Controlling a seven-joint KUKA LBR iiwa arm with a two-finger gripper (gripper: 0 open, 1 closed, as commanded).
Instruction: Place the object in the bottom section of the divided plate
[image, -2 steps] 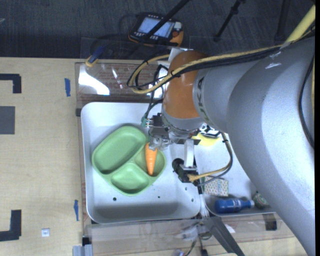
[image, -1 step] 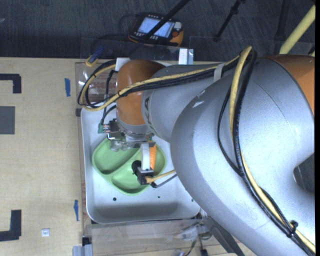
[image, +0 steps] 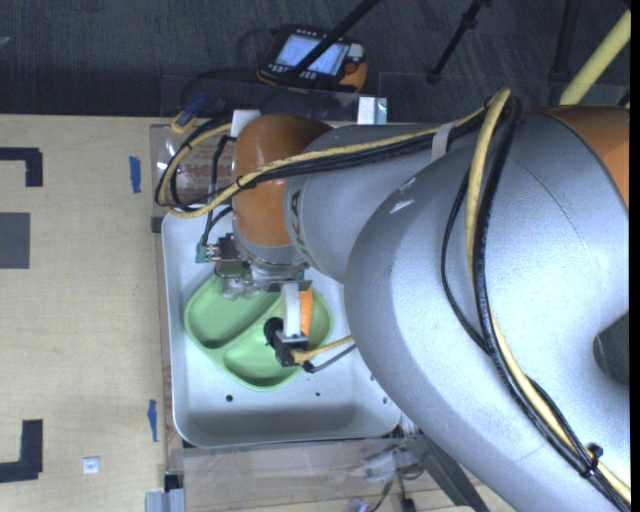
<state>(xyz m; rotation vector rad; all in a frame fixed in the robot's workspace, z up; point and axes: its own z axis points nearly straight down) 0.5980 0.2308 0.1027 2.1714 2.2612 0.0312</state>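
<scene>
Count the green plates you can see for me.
1. The green plate lies in the white bin, partly beneath the arm, which may hide more.

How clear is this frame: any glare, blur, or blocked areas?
Camera view: even lighting, no harsh glare on the white bin; the arm, close to the lens, looms large and blocks much of the frame; the green divided plate is in focus but partly covered.
</scene>
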